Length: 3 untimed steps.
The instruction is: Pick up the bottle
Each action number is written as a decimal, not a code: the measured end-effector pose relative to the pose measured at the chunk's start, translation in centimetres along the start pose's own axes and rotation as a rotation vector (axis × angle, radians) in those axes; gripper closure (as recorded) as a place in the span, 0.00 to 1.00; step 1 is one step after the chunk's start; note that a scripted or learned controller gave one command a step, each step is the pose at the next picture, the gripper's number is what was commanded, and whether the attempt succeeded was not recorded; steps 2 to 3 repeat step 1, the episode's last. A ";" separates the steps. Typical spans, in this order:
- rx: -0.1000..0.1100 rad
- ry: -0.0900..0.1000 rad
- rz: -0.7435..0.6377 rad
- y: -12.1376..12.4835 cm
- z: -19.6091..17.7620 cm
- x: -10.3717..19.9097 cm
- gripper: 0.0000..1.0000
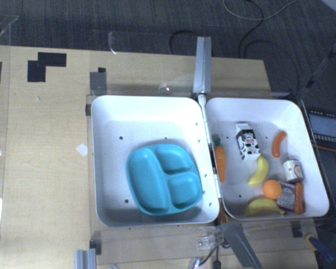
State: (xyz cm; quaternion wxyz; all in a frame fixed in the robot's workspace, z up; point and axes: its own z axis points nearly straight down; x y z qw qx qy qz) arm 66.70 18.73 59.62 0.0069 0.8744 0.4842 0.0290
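bottle, white plastic with black patches (247,141), lies in the right-hand shallow white bin (291,110) near the orange toy carrot (219,162); you cannot tell the claw's state.

I have one fixed camera, mounted above the bench (39,167) and looking down at a slant. It stands far enough back to take in both white bins whole: the left bin (109,150) sits at frame centre, the right bin (302,144) toward the right edge. The far side of the bench lies toward the top of the frame, with dark floor (101,10) and cables (252,4) beyond it. The near edge of the bench is cropped at the bottom.
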 end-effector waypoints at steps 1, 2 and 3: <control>-0.003 0.003 -0.009 -0.2 -1.1 0.3 1.00; -0.003 0.003 -0.009 -0.2 -1.1 0.3 1.00; -0.003 0.003 -0.009 -0.2 -1.1 0.3 1.00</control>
